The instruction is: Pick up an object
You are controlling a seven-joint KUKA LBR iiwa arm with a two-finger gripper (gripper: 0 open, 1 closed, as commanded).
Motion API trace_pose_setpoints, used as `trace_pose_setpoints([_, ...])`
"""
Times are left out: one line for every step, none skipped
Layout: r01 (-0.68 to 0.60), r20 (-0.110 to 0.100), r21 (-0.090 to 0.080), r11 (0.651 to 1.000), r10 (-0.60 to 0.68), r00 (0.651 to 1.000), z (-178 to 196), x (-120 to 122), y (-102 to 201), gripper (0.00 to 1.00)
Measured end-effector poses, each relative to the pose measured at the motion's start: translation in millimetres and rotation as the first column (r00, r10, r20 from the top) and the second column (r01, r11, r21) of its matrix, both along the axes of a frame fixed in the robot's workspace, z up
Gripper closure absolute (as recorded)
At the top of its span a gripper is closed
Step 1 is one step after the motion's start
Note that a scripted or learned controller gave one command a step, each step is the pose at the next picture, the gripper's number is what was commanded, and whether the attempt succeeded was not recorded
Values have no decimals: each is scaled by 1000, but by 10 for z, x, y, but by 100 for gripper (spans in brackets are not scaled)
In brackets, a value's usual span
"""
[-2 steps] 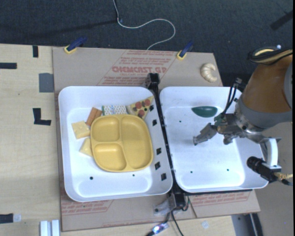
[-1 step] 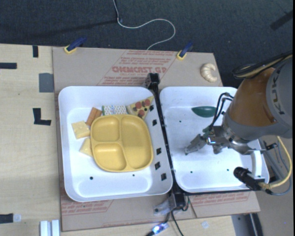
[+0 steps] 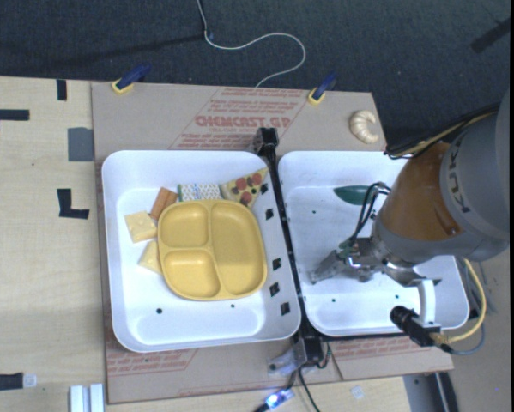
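My gripper [image 3: 341, 264] is low inside the right bin [image 3: 351, 312], near the left part of its floor, below the orange band of the arm [image 3: 420, 200]. A small dark green object [image 3: 353, 194] lies at the far side of this bin, behind the gripper and apart from it. In the left bin [image 3: 111, 230] a yellow divided plate [image 3: 212, 249] lies flat in the middle. Around its far and left edges sit a pizza-slice toy [image 3: 246, 185], a brown piece [image 3: 163, 202] and a pale yellow square [image 3: 140, 226]. I see nothing clearly held.
A black divider [image 3: 278, 230] runs between the bins. Both stand on a cardboard sheet [image 3: 239, 114] held by clamps. A beige lump [image 3: 365, 126] lies on the sheet beyond the right bin. A white cable [image 3: 257, 45] loops at the back.
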State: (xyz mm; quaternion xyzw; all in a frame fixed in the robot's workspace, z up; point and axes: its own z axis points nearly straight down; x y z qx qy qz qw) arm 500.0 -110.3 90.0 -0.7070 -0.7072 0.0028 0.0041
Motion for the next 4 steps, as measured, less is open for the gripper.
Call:
trace_pose_setpoints([-1, 8, -2, 1000, 1, 1000, -54, -1, 5, 0])
trace_pose_setpoints([0, 9, -2, 1000, 0, 1000, 49, 0, 5, 100])
trace_pose_setpoints([-1, 12, -2, 1000, 1, 1000, 672, -18, -12, 100])
trace_pose_setpoints([-2, 14, -3, 1000, 2, 1000, 1302, 2, -13, 100])
